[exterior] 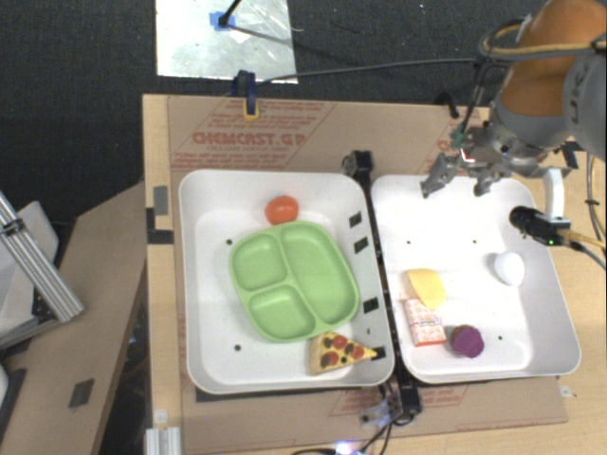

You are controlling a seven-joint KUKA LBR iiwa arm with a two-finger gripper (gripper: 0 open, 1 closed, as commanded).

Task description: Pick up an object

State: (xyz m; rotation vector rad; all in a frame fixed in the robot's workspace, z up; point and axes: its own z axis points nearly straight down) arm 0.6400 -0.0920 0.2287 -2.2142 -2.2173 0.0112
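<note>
Nearest the bottom of the frame, a pizza slice toy (339, 352) lies at the lower edge of the left bin (204, 254), just below a green divided tray (293, 282) that fills the middle of that bin at a tilt. An orange ball (281, 209) rests just above the tray's upper rim. In the right bin (545, 282), toward the lower middle of the frame, a yellow block (426, 286) sits touching or just above a small red-and-white box (424, 321), and a purple object (466, 340) lies just right of the box. A white egg-shaped object (508, 268) lies alone nearer the bin's right wall. The gripper (464, 179) hangs at the upper right of the frame, over the top edge of the right bin, with its two fingers spread apart and nothing between them. All four objects in the right bin lie below the gripper in the frame and well apart from it; the white egg is lower right of it, the yellow block almost straight below. The grey arm with its orange band (555, 27) rises into the upper right corner. Both bins rest on a brown board (256, 136) printed with red lettering, and a shiny sheet (223, 27) lies at the upper left.
</note>
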